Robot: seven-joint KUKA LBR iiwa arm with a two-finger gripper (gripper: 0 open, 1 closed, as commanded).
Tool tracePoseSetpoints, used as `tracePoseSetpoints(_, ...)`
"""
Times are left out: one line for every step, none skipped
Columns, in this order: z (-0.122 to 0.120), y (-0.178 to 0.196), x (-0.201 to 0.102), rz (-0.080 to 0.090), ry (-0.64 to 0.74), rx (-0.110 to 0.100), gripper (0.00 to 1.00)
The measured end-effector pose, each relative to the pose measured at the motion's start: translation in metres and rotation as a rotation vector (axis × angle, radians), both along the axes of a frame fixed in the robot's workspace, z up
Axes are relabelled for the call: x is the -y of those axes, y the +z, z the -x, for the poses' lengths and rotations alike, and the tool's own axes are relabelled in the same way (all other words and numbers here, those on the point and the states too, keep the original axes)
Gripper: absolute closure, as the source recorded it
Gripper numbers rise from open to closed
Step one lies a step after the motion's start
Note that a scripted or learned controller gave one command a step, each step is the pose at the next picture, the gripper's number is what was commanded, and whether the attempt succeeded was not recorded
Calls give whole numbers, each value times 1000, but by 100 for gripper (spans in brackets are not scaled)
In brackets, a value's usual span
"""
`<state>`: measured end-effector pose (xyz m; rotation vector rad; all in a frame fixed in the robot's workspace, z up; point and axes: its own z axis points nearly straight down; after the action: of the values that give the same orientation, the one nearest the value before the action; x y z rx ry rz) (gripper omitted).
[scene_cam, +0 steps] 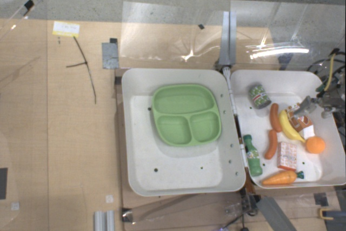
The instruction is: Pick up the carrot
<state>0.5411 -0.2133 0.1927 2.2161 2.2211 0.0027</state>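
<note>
Camera view: tapered orange carrot [280, 177] lies flat, possibly glossy plastic.

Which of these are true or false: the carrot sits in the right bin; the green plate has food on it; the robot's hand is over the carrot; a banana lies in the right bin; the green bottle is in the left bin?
1. The carrot sits in the right bin. True; it lies near the front edge.
2. The green plate has food on it. False; its compartments are bare.
3. The hand is over the carrot. False; it is by the banana, farther back.
4. A banana lies in the right bin. True.
5. The green bottle is in the left bin. False; it lies in the right bin, along its left wall.
</note>
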Motion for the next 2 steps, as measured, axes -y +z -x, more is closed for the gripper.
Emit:
tracePoseSetpoints(83,-93,-18,0,181,-2,0)
tracePoseSetpoints(82,-70,24,3,316,1,0)
